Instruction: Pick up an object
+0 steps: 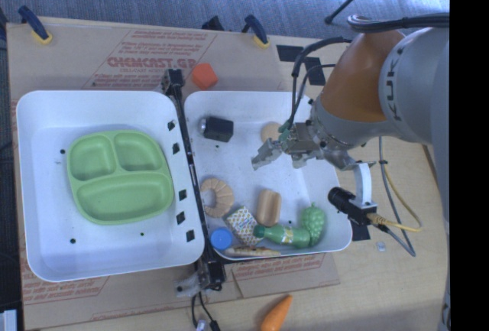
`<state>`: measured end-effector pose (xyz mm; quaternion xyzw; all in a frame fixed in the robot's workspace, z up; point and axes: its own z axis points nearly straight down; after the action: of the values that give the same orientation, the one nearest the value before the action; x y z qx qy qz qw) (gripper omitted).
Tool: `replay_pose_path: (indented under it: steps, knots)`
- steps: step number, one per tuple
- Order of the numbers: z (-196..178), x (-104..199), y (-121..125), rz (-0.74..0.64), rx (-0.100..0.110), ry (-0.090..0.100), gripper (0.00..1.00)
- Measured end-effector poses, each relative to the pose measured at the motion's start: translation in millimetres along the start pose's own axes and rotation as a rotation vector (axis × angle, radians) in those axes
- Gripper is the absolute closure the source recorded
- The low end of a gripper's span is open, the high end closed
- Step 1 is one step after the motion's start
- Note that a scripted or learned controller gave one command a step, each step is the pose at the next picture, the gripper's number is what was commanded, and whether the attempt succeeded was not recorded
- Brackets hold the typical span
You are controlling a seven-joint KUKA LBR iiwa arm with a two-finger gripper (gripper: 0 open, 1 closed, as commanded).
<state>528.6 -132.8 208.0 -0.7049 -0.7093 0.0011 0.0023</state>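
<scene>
Gripper [263, 157] over right bin [237, 104] centre, jaws seemingly parted, grasping nothing, bare floor beneath

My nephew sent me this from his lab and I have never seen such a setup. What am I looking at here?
This is one photo from a camera fixed above a bench, looking down at a slant. The big grey and orange thing on the right is a robot arm; its gripper hangs over the right white bin, with nothing visibly between its fingers. Its job is to pick up an object. That bin holds small items: a black block, a tan ring, a beige cylinder, a green bottle, a blue cap and others. The left white bin holds a green divided plate. An orange block and an orange carrot-like toy lie outside the bins on the cardboard.
</scene>
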Motion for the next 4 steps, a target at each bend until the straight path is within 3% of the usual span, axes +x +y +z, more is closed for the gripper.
replay_pose_path:
  steps: [1,2,3,4]
  knots:
    - [103.6,20.5,-15.5,-0.001,-0.010,0.001,0.00]
    - [113.1,35.6,-47.9,0.000,-0.016,-0.005,0.00]
    - [101.2,34.7,-45.6,-0.004,-0.021,-0.008,1.00]
    - [-33.2,53.7,-30.7,0.000,-0.004,-0.002,1.00]
